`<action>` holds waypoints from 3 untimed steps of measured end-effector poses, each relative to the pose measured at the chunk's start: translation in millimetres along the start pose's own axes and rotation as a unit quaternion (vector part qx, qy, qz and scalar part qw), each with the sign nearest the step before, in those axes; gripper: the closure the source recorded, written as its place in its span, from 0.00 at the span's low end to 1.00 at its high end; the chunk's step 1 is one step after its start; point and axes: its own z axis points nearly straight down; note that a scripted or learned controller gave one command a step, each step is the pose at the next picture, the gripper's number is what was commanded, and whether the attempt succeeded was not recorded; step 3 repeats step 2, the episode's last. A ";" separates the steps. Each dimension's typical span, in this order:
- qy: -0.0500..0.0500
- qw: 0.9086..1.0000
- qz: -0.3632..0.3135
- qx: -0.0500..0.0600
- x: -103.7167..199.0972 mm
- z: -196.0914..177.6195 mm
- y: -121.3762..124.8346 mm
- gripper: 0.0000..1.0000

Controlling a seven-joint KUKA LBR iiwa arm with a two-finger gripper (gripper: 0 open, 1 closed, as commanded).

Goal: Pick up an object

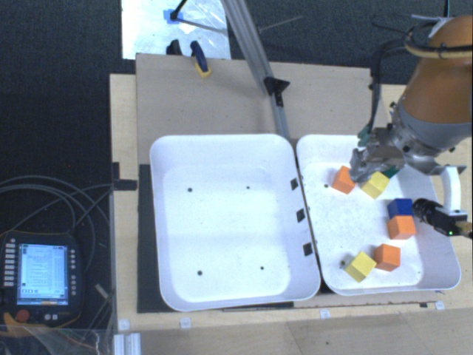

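My gripper (366,166) hangs low over the back of the right bin (353,224). It sits between an orange block (341,180) to its left and a yellow block (375,185) just below and right of it. Whether it touches either block is hidden by the wrist. Further right a blue block (400,207) rests against a second orange block (401,228). Near the bin's front lie a third orange block (386,256) and another yellow block (361,265). The grey arm with its orange band (440,65) comes in from the upper right.
The left bin (222,224) lies beside the right one, with black clips (301,214) along their shared edge. A slanted metal pole (251,39) crosses the back of the bench. A teach pendant (41,276) and cables lie on the floor at far left.
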 end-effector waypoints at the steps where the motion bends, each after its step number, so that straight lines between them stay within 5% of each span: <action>1: 0.000 1.000 0.000 0.001 45.6 17.2 -22.0 1.00; 2: 0.000 1.000 0.000 0.001 98.8 41.2 -31.6 1.00; 3: 0.000 1.000 0.000 0.001 98.8 41.2 -31.6 1.00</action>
